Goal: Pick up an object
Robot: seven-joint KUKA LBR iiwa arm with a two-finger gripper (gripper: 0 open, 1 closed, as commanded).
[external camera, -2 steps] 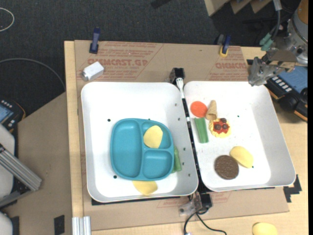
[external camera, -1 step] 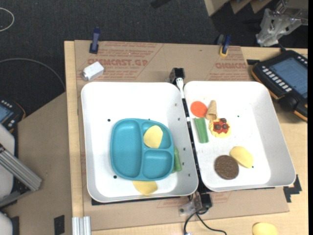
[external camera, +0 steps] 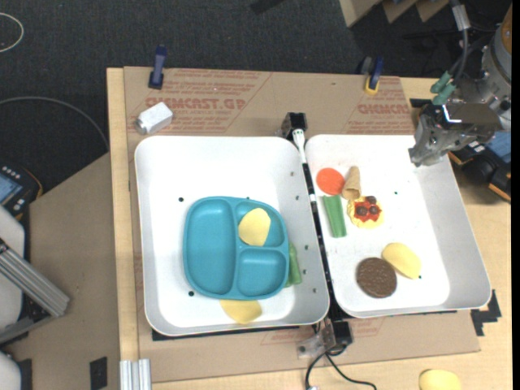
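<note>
Camera view — cardboard (external camera: 244, 96) lettering, unreadable

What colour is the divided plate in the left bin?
Teal blue, the plate, seen in the camera view.

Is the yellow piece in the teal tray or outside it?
In. The yellow piece lies in the upper right compartment of the teal tray, inside the rim.

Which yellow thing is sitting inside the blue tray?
The yellow piece in the tray's upper right compartment. One other yellow piece lies just outside the tray; another is in the right bin.
</note>
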